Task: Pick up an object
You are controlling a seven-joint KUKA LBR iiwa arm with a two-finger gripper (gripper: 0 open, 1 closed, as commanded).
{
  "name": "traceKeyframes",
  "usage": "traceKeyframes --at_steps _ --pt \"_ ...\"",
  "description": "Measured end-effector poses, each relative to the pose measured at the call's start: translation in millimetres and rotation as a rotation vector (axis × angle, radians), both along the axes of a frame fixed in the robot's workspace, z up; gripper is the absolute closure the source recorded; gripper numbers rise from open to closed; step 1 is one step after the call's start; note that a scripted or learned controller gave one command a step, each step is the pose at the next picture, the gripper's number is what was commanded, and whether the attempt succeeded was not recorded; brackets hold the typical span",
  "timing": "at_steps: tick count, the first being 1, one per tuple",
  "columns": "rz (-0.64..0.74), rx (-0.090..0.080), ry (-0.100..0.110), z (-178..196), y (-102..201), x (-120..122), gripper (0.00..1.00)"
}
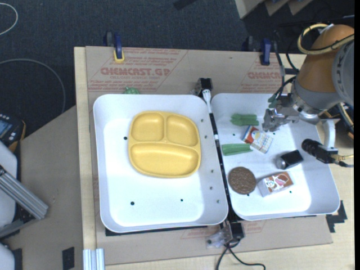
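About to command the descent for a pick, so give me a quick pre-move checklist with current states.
1. Gripper over right bin: ok.
2. Target beneath: colourful small box just below-left of gripper, not centred: not ok.
3. Finger opening: cannot tell.
4. Nothing held: cannot tell.
5. Neighbours spaced: green piece lies close to box: not ok.
6. Yellow divided plate in left bin, away from the arm: ok.

This looks like a robotics lab. A wooden bench board (169,63) is held by blue clamps (117,45) at its far edge, two white bins (107,151) sit bolted side by side, cables (236,252) trail off the near edge, and dark carpet (50,21), probably, covers the floor.
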State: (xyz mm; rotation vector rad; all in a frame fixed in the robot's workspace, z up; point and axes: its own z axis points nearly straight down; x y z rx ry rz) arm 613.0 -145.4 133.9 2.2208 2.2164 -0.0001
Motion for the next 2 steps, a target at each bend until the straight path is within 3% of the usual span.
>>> traceKeyframes --at_steps 1,2 --pt "0.001 0.006 0.01 -51.1 56.5 -96.8 1.0" --pt "0.011 0.006 -0.007 56.9 126.6 -101.7 1.0"
